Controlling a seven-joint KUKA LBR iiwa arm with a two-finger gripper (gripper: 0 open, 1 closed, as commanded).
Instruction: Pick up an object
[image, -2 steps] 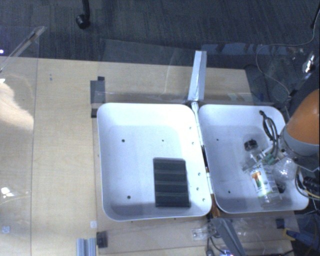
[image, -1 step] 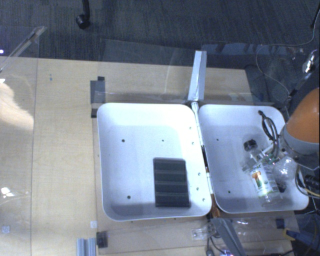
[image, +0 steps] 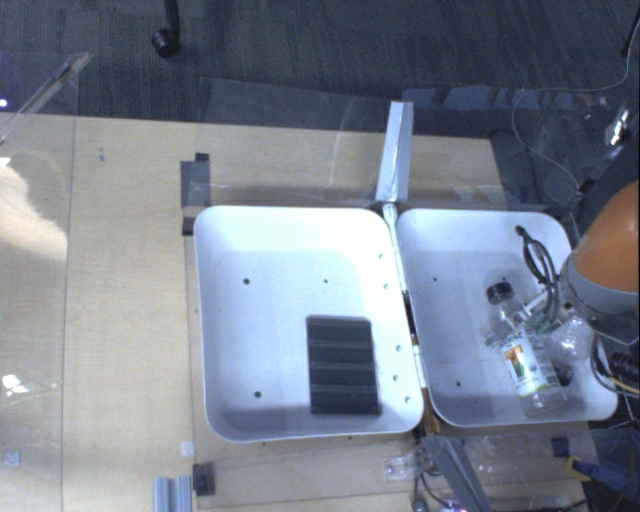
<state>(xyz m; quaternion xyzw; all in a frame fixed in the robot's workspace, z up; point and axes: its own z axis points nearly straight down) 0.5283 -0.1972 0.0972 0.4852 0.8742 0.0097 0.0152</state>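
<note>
A clear plastic bottle (image: 524, 370) with an orange and green label lies in the right bin (image: 450, 300), near its front right corner. My gripper (image: 508, 322) hangs low over that bin, just above and to the left of the bottle's upper end, close to it or touching it. The orange band of the arm (image: 610, 240) rises behind it at the right edge. A black ribbed rectangular block (image: 343, 365) lies flat in the left bin (image: 260, 260), towards its front right.
A raised rim with screws (image: 402, 300) divides the two bins. Black cables (image: 537, 258) loop from the wrist over the right bin's back. A metal bracket (image: 393, 150) stands behind the divider. Light wooden bench (image: 100, 300) lies to the left.
</note>
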